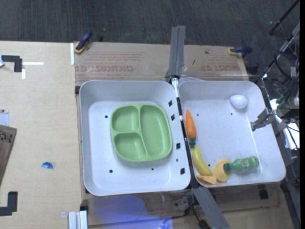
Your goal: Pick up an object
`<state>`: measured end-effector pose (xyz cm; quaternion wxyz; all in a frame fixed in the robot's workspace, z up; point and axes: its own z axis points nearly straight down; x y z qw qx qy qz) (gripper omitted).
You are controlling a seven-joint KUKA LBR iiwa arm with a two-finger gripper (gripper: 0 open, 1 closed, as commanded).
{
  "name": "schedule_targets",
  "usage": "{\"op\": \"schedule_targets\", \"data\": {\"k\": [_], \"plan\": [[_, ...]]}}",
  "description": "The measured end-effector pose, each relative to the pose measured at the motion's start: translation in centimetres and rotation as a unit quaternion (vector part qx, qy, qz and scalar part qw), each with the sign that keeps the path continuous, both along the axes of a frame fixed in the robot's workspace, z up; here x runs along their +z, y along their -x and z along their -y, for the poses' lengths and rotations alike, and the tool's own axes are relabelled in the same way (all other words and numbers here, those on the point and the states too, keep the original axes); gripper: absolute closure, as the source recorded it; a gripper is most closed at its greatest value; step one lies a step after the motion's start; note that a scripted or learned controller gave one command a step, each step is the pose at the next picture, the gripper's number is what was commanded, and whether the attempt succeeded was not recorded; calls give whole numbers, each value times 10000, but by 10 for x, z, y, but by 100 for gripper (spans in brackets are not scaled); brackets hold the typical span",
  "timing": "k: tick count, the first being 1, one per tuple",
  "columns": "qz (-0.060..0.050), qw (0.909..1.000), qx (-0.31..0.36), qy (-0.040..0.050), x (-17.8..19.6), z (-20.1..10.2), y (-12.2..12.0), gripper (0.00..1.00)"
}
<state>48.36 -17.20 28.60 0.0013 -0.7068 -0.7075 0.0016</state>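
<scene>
Taking the green divided plate (141,132) in the left bin (90,142) as the landmark: in the right bin (214,128), nearest the camera and right of the plate, an orange slice-shaped piece (213,174) lies touching a banana (200,161) and a small green bottle (244,164) on its side. Farther back, a carrot (190,123) lies along the bins' shared wall, just right of the plate. A white egg-like ball (238,100) sits well right, near the far corner. The gripper (261,122) hangs over the right bin's right rim; I cannot tell its state.
</scene>
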Motion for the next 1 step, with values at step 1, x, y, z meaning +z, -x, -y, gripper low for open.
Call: {"op": "schedule_targets", "data": {"k": [1], "plan": [[-8,9966,-825,-5,-174,-33,7,0]]}}
